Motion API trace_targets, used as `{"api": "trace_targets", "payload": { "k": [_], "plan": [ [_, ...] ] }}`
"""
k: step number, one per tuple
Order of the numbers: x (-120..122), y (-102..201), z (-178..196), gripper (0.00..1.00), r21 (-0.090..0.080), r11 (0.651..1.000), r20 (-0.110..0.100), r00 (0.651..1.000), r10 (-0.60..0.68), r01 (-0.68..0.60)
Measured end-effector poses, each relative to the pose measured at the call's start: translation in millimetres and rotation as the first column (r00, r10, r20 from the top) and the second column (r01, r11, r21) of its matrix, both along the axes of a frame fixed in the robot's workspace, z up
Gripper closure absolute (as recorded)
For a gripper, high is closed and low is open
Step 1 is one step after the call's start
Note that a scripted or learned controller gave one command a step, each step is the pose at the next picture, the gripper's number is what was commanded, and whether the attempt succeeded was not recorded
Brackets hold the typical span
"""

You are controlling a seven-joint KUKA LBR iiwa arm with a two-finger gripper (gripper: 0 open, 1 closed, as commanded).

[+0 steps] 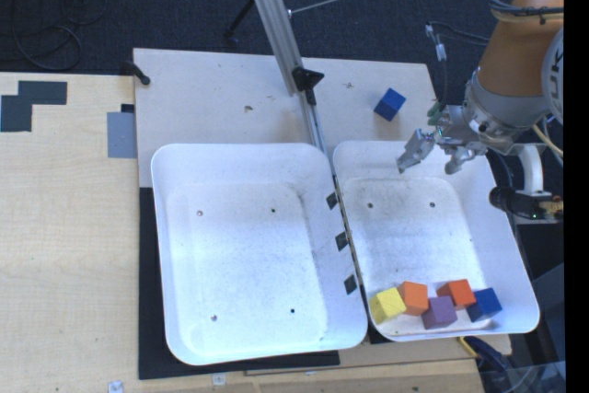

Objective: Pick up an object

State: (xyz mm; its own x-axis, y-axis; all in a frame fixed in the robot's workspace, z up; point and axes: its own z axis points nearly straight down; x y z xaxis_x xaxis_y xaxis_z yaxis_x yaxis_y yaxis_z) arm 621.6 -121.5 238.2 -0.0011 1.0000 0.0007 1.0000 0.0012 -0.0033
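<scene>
Several small blocks lie bunched along the near edge of the right bin [419, 225]: a yellow block [388, 303], an orange block [415, 296], a purple block [439, 312], a red-orange block [456, 293] and a blue block [485, 303]. My gripper [431, 156] hangs above the far edge of that bin, well away from the blocks. Its two fingers are spread apart with nothing between them. Another blue cube [390, 103] sits on the bench behind the bins, left of the gripper.
The left bin [239, 244] sits beside the right one, with dark clips along the shared edge. A slanted aluminium bar [276, 23] rises from the bench behind the bins. The arm's orange band [515, 51] stands at the right.
</scene>
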Motion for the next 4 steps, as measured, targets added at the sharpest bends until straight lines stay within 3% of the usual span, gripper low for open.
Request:
{"api": "trace_targets", "payload": {
  "k": [1,2,3,4],
  "plan": [
    [-27,-32,59,0.0,-0.003,1.0,0.008,1.0,-0.003,0.003],
    [-59,-7,72,0.0,0.001,1.0,0.0,1.0,0.001,-0.001],
    [-12,3,27,0.0,-0.001,1.0,0.001,1.0,0.0,0.0],
    [-61,-47,-99,0.0,0.002,1.0,-0.009,1.0,-0.005,0.005]
  ]
}}
